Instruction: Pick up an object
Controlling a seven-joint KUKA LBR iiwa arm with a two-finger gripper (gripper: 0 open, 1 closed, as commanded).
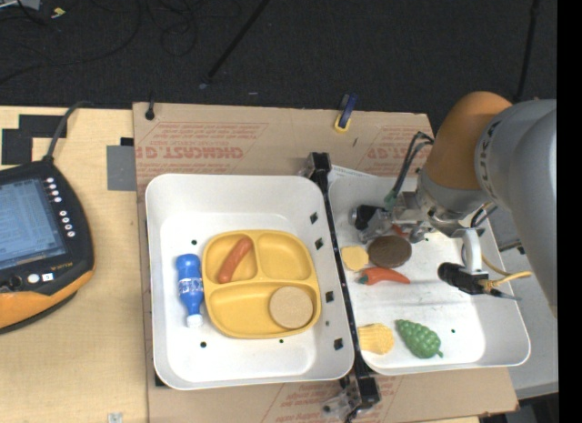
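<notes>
Two white bins sit side by side on the tabletop as the end effector hangs low in the right bin, just above a brown disc. A red pepper lies just near of it. Whether its grip is apart or together cannot be told. Nothing looks lifted; the pick seems yet to come.

Single fixed camera above the desk, looking down at a slant. Moderate distance: both white bins fit in frame, left one central. Arm enters from right edge. Dark floor along top.
</notes>
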